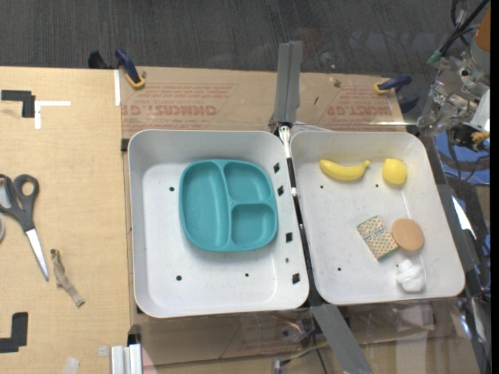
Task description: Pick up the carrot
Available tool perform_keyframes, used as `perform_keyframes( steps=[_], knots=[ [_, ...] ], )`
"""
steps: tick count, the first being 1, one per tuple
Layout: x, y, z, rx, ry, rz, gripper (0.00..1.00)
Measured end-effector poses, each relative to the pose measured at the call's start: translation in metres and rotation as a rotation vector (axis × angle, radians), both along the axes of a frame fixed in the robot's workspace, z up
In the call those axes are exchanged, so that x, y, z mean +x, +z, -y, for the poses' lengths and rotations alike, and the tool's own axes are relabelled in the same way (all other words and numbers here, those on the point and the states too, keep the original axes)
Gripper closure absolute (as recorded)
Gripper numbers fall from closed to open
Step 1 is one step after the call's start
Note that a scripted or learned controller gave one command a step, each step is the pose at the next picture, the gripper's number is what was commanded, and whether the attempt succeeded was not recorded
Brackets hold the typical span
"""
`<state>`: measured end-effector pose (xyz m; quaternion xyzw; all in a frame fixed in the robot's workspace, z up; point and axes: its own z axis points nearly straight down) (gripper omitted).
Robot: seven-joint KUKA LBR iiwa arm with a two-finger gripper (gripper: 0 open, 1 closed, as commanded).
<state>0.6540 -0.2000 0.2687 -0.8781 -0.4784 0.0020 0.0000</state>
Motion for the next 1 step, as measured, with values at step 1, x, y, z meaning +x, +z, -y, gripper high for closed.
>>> perform_keyframes(
  steps=[1],
  knots=[
    [0.0053, 0.0559, 0.0090, 0.000, -0.117, 0.003, 1.00]
  ],
)
